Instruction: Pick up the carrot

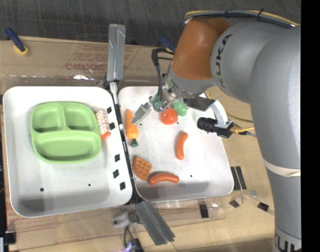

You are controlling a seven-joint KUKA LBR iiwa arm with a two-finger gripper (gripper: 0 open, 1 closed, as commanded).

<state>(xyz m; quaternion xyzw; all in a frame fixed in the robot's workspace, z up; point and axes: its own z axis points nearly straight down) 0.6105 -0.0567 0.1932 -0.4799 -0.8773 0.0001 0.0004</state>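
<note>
Arm [244, 62]: the grey KUKA arm is seen reaching in from the right, its orange band bent over the right bin, so that the wrist is carried above the toy food rather than the tray.

Counter [55, 51]: a cardboard-covered top is used to carry both bins side by side, with clamps at the far edge apparently keeping the sheet flat.

Left bin [18, 193]: it is occupied by a green divided tray [65, 131], with a small patterned packet [103, 121] wedged against the dividing wall.

Right bin [212, 167]: the loose items are gathered here, well spread, which is judged to leave room for a grasp from above.

Gripper [144, 112]: it is held low over the bin's upper left, angled towards the carrot; whether the jaws are apart or together cannot be told, as they are small and perhaps blurred here.

Sausages: one [180, 145] is laid near the bin's middle, another [162, 178] near the front wall.

Waffle [141, 167]: it is set just beside the front sausage.

Tomato [169, 116]: it is seen directly under the wrist, beside a green piece [180, 109].

Carrot [130, 126]: it is lying lengthwise along the right bin's left wall, close to the divider, just below the gripper and not seen held; the wall is judged likely to crowd one finger.
</note>
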